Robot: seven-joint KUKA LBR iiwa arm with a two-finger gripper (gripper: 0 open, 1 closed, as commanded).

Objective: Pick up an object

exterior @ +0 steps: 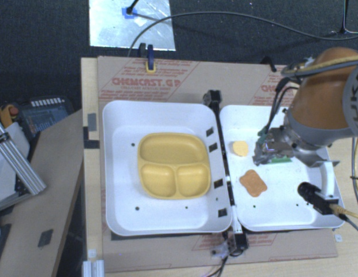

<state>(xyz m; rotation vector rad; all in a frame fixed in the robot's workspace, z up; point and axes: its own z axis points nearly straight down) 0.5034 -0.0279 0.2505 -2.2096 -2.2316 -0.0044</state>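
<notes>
Now the gripper (264,156) hangs low in the right bin (283,215), its grip impossible to tell from here. Just beside it lie a pale yellow piece (241,149) and an orange-tan piece (253,183), perhaps toy food; something green (279,160) peeks from beneath the wrist. A yellow divided tray (172,164) fills the left bin (124,212).

Dark carpet floor (40,27), a reflective sheet (130,16), cables (254,19) beyond the bench.

Two white bins (118,154) sit side by side. One yellow tray (172,164) with three compartments lies in the left bin. Two small pieces lie in the right bin (277,212): one pale yellow piece (241,149) and one orange-brown piece (253,182). One arm (332,97) reaches in, carrying one gripper (267,153).
</notes>
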